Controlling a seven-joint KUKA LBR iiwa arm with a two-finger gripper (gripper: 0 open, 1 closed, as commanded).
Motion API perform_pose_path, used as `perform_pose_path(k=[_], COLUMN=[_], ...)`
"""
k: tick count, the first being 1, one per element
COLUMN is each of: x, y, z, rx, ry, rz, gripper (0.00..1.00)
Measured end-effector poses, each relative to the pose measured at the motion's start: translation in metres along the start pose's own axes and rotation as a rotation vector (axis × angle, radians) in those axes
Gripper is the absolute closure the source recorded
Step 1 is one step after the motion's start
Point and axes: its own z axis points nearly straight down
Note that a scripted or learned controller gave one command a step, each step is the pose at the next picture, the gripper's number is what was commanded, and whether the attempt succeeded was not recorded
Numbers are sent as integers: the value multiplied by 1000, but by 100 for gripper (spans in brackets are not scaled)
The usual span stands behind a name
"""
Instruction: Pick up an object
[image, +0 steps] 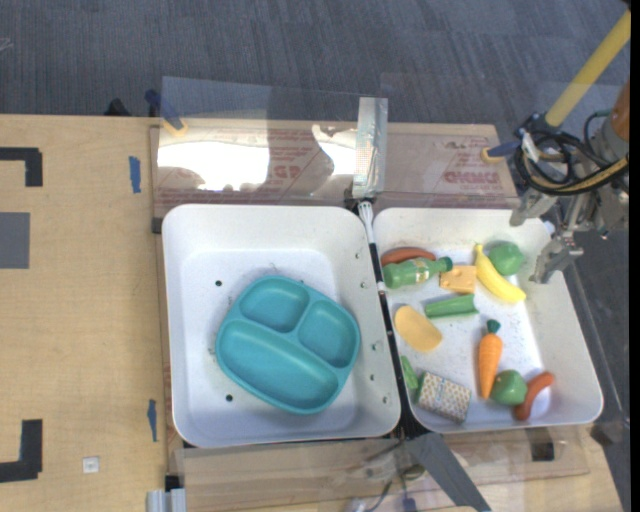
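While hovering with fingers seemingly parted and empty, gripper (553, 252) could nudge curved yellow plastic banana (497, 278) just beside them.

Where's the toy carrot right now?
The carrot lies in the right bin, toward its front right, just above the green pepper and below the banana.

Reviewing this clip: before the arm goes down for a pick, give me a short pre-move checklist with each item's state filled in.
1. Objects available in the right bin: ok, banana, carrot and others lie there.
2. Gripper over that bin: ok, at its far right rim.
3. Gripper empty: cannot tell.
4. Target directly beneath: not ok, the banana sits left of it.
5. Toys spaced for a clean grasp: not ok, several touch.
6. Teal tray out of the way: ok, in the left bin.
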Motion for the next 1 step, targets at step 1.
perform_pose_path(k=[1], x=[70], y=[9], z=[162], rx=[-5], ry=[16], rz=[-34], gripper=[0])
